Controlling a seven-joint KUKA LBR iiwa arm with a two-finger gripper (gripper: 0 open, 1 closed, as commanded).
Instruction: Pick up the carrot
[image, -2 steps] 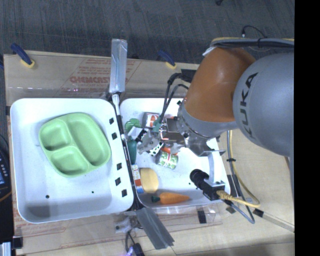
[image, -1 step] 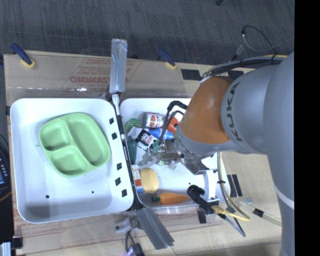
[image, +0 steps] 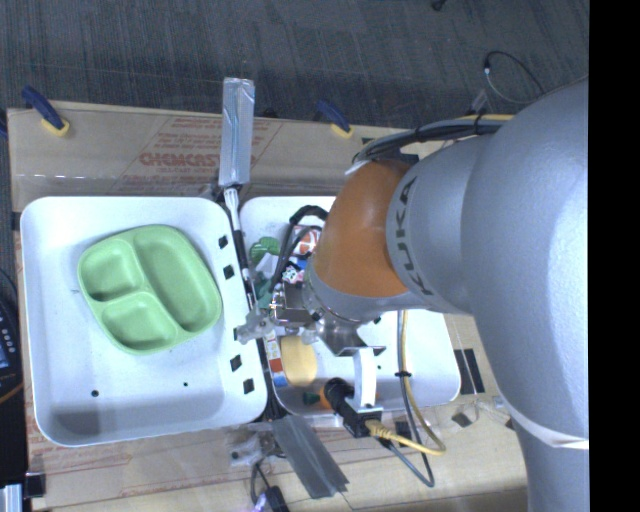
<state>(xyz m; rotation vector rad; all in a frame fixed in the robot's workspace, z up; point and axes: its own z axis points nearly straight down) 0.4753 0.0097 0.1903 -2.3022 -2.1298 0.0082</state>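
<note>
Pincer (image: 272, 318) is hanging low in the right bin (image: 440, 345); I cannot tell its state, so I am going slowly.

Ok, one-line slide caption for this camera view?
KUKA arm reaches down into the right bin among small items; green divided plate sits in the left bin.

A pale green three-compartment plastic plate (image: 150, 287) lies in the shallow white left bin (image: 50, 330); at three o'clock sits the white right bin (image: 435, 350); brown cardboard (image: 150, 150) at twelve.
</note>
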